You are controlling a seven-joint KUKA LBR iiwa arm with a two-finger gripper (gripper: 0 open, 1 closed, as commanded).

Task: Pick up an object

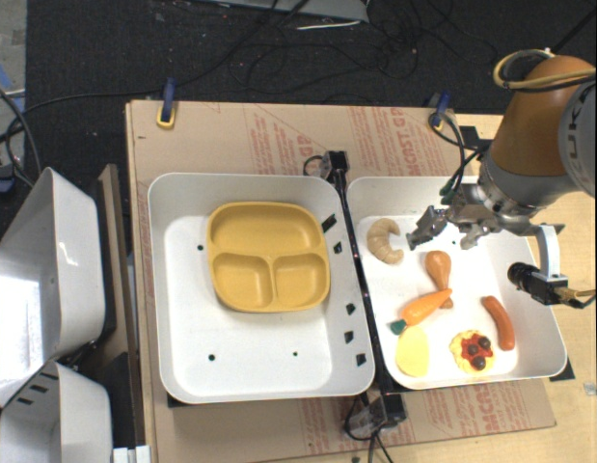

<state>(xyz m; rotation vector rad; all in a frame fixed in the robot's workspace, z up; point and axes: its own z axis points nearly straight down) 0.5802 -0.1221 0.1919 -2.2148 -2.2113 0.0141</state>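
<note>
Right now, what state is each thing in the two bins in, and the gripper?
Yellow plate: flat, upright, in left bin.
Croissant: lying loose in right bin.
Drumstick: lying loose, just below gripper.
Carrot: lying loose.
Sausage: lying loose.
Lemon slice: flat.
Pizza piece: flat.
Gripper: above right bin, holding nothing visible.

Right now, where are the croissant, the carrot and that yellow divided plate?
croissant [383, 240]: camera view, middle of its curved body.
carrot [426, 306]: camera view, orange body.
yellow divided plate [269, 222]: camera view, floor of its upper compartment.
</note>
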